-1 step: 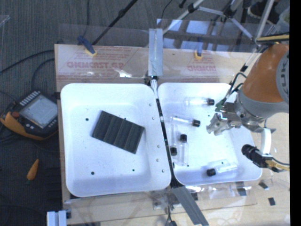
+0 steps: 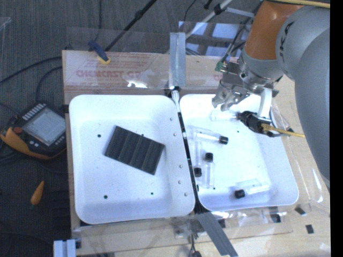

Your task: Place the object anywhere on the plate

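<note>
The plate [image 2: 134, 149] is a dark grey ribbed rectangle lying at a slant in the left bin [image 2: 91, 111]. Several small clear vials with black caps lie in the right bin [image 2: 278, 170]: one [image 2: 210, 137] near the divider, another [image 2: 207, 164] below it, and a third [image 2: 251, 188] near the front. My gripper [image 2: 227, 101] hangs over the back of the right bin, behind the vials and apart from them. Its fingers [image 2: 220, 100] stand open with nothing between them.
A black connector with a yellow cable [image 2: 256, 122] hangs from the wrist over the right bin's back right. A control pendant [image 2: 40, 128] lies left of the bench, with an orange tool [image 2: 36, 193] below it. A blue clamp [image 2: 98, 49] sits at the back left.
</note>
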`<action>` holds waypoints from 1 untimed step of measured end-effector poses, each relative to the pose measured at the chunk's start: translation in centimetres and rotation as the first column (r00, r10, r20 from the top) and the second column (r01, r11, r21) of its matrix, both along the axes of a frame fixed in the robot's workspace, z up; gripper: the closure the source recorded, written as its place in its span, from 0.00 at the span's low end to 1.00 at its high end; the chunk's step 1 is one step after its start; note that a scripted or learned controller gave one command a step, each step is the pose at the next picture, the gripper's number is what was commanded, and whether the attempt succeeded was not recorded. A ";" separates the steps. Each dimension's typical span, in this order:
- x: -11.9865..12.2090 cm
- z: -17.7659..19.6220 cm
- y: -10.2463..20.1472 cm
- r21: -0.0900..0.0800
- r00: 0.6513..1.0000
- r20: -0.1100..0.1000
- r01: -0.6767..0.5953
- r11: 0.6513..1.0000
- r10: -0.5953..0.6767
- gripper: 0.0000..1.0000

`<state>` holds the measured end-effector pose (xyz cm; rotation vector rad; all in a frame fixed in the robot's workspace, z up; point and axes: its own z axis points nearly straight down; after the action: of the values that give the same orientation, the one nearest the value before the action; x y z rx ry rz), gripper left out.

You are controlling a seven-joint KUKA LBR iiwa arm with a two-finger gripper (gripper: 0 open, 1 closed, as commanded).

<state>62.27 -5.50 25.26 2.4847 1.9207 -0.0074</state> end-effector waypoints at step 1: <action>4.7 14.1 1.5 0.000 0.942 0.002 -0.336 0.942 0.336 1.00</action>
<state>66.93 -4.05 39.31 2.1193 2.3151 -0.0050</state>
